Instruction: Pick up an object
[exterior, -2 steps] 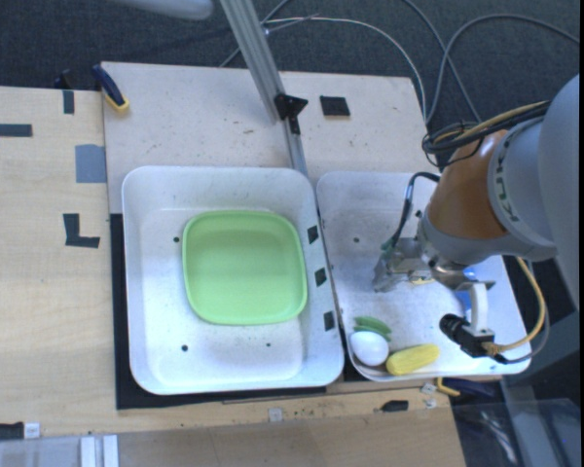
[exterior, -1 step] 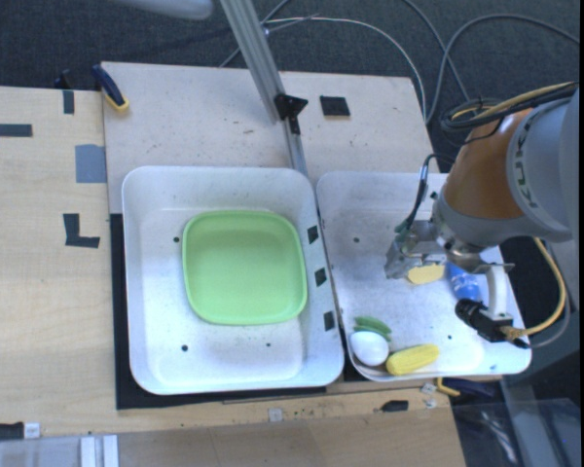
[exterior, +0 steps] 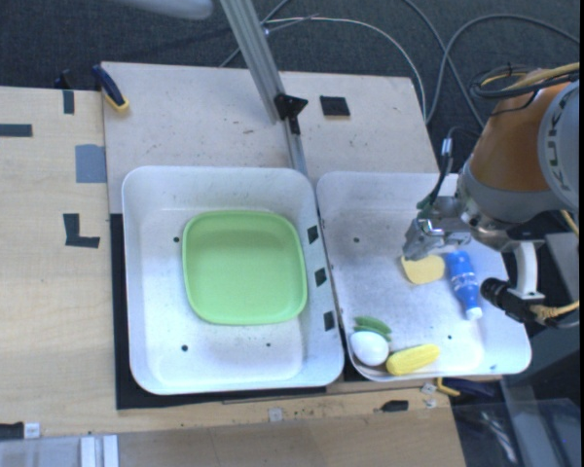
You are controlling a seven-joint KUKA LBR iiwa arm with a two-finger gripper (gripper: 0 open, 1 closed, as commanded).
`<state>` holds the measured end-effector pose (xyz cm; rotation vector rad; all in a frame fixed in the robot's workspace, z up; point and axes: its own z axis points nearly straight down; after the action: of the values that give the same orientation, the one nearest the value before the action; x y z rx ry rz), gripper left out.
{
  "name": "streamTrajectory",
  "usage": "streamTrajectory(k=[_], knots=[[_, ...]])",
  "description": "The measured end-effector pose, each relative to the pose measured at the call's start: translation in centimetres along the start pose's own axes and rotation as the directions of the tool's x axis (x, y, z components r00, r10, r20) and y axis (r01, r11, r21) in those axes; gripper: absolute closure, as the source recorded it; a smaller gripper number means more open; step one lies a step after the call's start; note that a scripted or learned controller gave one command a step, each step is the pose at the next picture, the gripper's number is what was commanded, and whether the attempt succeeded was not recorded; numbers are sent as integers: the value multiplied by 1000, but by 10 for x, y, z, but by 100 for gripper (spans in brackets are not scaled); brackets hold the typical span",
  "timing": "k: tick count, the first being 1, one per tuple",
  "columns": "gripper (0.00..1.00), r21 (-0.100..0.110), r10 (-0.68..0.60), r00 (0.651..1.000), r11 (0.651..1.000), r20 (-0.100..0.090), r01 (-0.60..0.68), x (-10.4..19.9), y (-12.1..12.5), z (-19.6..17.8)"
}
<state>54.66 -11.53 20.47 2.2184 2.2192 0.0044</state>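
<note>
The left bin (exterior: 146, 261) holds a green square plate (exterior: 243, 266). The right bin (exterior: 370, 202) holds a yellow sponge-like block (exterior: 425, 270), a blue bottle (exterior: 463, 282), a white egg (exterior: 370, 346), a green piece (exterior: 373, 326) and a yellow corn cob (exterior: 412, 359). The gripper (exterior: 426, 239) hangs just above the yellow block; its opening cannot be made out.

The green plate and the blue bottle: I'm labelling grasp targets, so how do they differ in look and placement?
The green plate is broad, flat and rounded-square; the blue bottle is slim and lies on its side. The green plate lies in the left bin; the blue bottle lies in the right bin with other small items. The blue bottle lies just beside the gripper; the green plate is far from it. Both rest on a white bin floor.
</note>
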Motion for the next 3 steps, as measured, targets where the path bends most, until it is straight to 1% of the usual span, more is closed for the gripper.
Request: streamTrajectory(k=[1, 2, 3], knots=[[100, 5, 0, 1000, 1000, -1, 0, 0, 0, -4], [100, 4, -3, 1000, 1000, -2, 3, 48, -7, -17], [100, 6, -5, 1000, 1000, -2, 5, 109, -18, -13]])
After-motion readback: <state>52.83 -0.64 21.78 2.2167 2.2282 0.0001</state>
